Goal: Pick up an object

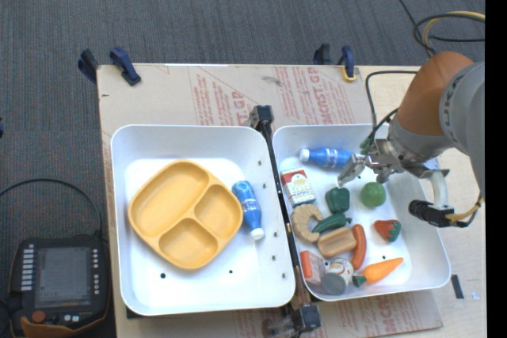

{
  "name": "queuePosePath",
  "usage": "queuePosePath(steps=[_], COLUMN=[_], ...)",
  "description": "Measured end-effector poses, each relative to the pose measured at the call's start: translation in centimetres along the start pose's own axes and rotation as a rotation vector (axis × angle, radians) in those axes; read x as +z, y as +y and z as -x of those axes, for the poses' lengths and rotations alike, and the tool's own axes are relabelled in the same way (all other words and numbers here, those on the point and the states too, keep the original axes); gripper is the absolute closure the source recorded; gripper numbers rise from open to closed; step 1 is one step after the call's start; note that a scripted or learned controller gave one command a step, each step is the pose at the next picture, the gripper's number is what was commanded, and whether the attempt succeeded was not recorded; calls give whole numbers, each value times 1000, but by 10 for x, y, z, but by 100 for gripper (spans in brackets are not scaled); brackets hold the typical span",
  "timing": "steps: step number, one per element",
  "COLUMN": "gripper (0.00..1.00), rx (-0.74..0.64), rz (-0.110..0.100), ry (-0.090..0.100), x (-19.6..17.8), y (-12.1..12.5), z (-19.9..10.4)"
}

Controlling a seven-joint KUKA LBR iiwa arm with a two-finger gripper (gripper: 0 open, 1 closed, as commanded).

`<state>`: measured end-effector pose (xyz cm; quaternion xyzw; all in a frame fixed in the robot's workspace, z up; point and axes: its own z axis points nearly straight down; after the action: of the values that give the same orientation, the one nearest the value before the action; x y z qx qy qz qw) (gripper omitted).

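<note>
At right of frame, over the right-hand white bin [440, 253], the two-finger gripper [366, 164] hovers just above a round green plastic ball [373, 194], near a blue plastic bottle [326, 157]. Whether its jaws are spread cannot be told. A clean pick probably calls for centring over the ball before descending.

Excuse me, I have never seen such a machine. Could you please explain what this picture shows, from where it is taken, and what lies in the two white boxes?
One camera above the bench looks down at a slant. The grey machine with the orange band is a robot arm, reaching in from the right. At its end is a gripper, a two-finger hand, which hangs over the right bin next to a blue bottle. I see nothing between its fingers.

The right bin holds toy food: a green ball, a carrot, a strawberry and a small red carton, among others. The left bin holds a yellow divided tray with a second blue bottle beside it.
</note>
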<state>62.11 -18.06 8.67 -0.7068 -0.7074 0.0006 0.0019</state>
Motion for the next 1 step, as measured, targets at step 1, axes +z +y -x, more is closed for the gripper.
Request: queuePosePath(steps=[1], gripper=[0], rx=[0], rz=[0], ry=[0], x=[0], y=[-37], z=[-36])
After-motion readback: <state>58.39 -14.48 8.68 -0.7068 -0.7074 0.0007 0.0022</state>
